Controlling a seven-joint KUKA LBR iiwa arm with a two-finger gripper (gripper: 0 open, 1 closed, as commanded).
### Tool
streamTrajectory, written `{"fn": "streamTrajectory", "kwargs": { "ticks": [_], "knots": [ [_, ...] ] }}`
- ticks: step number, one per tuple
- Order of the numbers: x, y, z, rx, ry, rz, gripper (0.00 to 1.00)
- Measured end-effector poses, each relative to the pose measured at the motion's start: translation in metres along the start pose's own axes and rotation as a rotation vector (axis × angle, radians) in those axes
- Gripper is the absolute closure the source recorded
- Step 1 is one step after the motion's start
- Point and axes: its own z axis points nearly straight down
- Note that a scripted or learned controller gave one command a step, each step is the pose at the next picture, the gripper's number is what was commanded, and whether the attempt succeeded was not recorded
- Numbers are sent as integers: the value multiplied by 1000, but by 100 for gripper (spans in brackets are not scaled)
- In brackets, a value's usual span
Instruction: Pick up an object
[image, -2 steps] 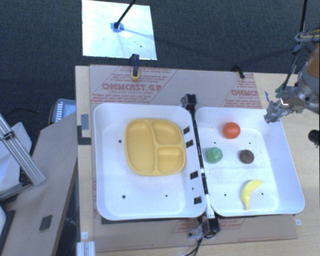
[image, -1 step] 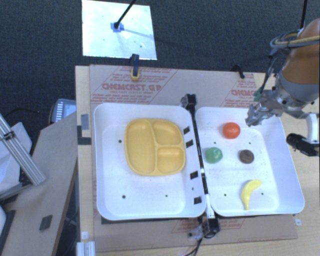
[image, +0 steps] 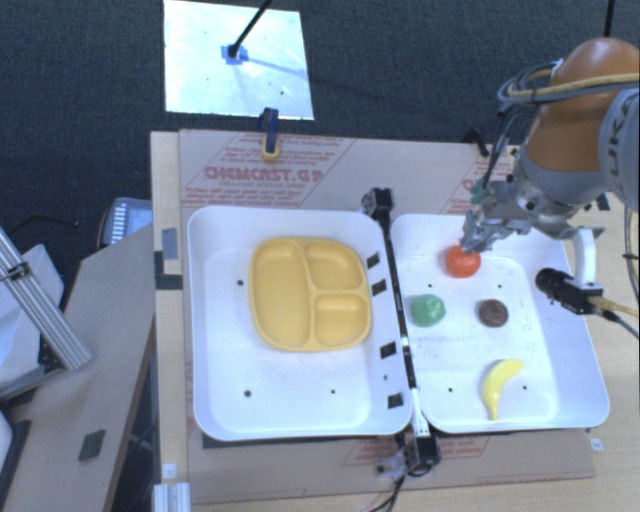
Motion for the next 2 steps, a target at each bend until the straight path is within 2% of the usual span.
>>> {"fn": "streamTrajectory", "kwargs": {
  "ticks": [1,2],
  "knots": [
    [53,4,-1,0,0,0,100],
    [104,20,0,-1,1,-1,100]
  ]
}}
